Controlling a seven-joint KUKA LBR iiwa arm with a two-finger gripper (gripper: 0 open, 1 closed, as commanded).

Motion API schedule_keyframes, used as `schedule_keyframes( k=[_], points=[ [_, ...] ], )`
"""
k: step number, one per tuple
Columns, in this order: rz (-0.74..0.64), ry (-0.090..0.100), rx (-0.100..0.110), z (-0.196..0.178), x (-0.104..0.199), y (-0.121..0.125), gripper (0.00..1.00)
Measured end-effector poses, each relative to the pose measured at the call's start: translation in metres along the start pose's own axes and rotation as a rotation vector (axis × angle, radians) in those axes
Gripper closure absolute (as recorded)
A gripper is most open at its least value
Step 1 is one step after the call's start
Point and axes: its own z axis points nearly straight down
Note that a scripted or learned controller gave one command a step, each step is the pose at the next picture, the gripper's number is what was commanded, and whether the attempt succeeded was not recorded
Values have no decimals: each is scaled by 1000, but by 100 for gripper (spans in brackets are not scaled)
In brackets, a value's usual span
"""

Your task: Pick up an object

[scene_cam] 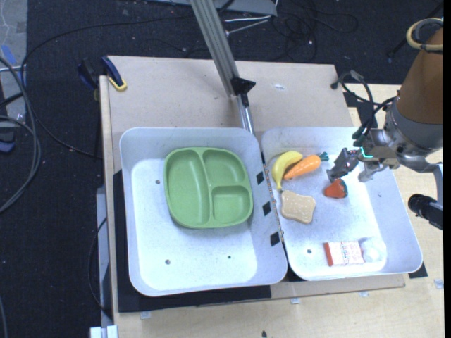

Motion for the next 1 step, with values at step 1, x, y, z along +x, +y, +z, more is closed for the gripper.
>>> schedule_keyframes(
  k=[1],
  points=[
    [0, 0, -2, -1, 0, 0, 0]
  ],
)
